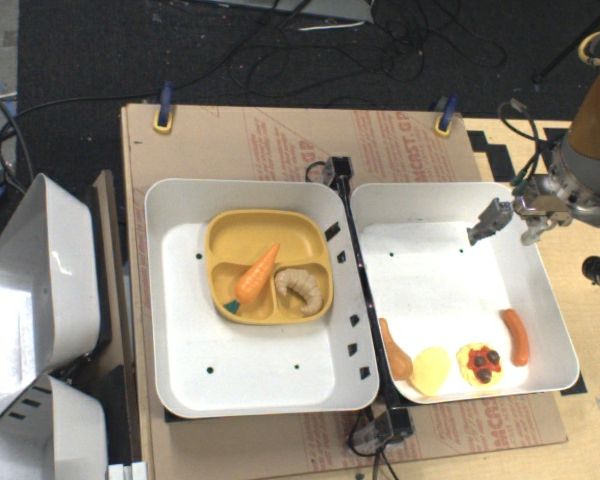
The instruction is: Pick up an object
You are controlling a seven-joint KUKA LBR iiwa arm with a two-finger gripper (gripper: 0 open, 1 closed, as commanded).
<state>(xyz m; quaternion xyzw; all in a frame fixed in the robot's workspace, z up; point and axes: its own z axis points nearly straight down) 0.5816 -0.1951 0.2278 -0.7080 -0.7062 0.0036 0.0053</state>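
— Where's your arm right now?

— I come in from the right, my wrist over the far right rim of the right bin [540, 268]. My gripper [508, 224] hangs above that bin's upper right corner, well clear of the toys. One dark finger [487, 222] juts out toward the left, the other sits close under my wrist. Nothing is between them. How wide they stand apart, I cannot tell from this slant.

— And what could you pick up?

— Everything in my bin lies along its near edge. A small orange sausage [518, 336] rests by the right wall. Just left of it is a round yellow piece with red and dark toppings [481, 363] (a little pizza, it looks like). Next comes a plain pale yellow disc [431, 368], and touching its left side a brownish drumstick shape [394, 350] near the wall between the bins.

— What about the other side?

— The left bin [180, 368] holds a yellow divided plate [227, 236]. A toy carrot [256, 273] lies tilted across the plate's divider, and a pale curled shrimp [300, 288] lies in the lower right compartment just beside it.

— Anything in your way?

— The floor of my bin beneath my gripper is bare white. The toys lie well apart from my fingers, toward the near rim.
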